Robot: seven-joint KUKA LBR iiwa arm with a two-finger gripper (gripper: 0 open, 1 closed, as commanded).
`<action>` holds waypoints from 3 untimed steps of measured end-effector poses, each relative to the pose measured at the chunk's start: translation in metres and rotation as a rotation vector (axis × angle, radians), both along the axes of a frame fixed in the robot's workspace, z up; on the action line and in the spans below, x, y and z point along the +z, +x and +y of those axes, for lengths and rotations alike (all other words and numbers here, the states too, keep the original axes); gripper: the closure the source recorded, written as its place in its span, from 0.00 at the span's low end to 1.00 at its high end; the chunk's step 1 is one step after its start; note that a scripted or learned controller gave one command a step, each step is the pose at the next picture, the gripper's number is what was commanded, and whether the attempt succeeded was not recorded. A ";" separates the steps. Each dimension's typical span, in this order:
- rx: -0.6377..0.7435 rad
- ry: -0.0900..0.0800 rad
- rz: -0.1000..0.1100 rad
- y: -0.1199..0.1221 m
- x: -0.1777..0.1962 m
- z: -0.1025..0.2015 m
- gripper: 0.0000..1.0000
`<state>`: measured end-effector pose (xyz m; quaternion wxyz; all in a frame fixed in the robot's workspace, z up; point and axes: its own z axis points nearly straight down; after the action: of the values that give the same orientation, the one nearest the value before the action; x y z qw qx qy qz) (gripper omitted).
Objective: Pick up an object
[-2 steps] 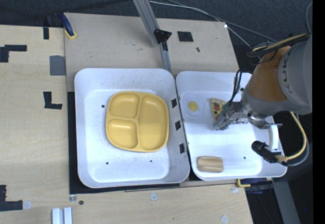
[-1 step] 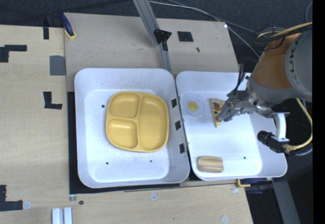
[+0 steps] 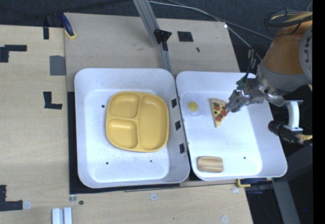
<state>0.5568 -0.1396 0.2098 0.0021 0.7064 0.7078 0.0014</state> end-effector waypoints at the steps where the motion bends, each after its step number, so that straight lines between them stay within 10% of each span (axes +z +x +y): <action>1: 0.000 0.000 0.002 0.000 0.042 0.001 1.00; 3: 0.005 0.002 0.007 0.010 0.036 0.115 1.00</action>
<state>0.5666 -0.0249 0.2454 -0.0010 0.7046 0.7096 -0.0003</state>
